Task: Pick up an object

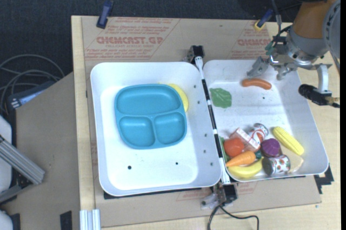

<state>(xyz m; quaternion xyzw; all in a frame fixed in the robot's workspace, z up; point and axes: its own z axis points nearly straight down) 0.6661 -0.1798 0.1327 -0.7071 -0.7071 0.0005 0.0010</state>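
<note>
My gripper (268, 71) hovers over the far part of the right bin (303, 110), its fingers spread open with nothing between them. A small orange-red sausage (256, 83) lies on the bin floor just below and in front of the fingertips. A green leafy toy (220, 97) rests to its left near the divider. At the bin's near end is a heap: a tomato (233, 146), a carrot (241, 158), a banana (244, 170), a purple eggplant (270, 146), a yellow corn cob (288, 140) and two small cans (278, 165).
The left bin (102, 131) holds a blue divided plate (150, 115) with a yellow object (183, 96) partly hidden behind its far right corner. The grey arm with its orange band (313, 12) comes in at the upper right. A black clamp (197, 53) sits where the bins meet.
</note>
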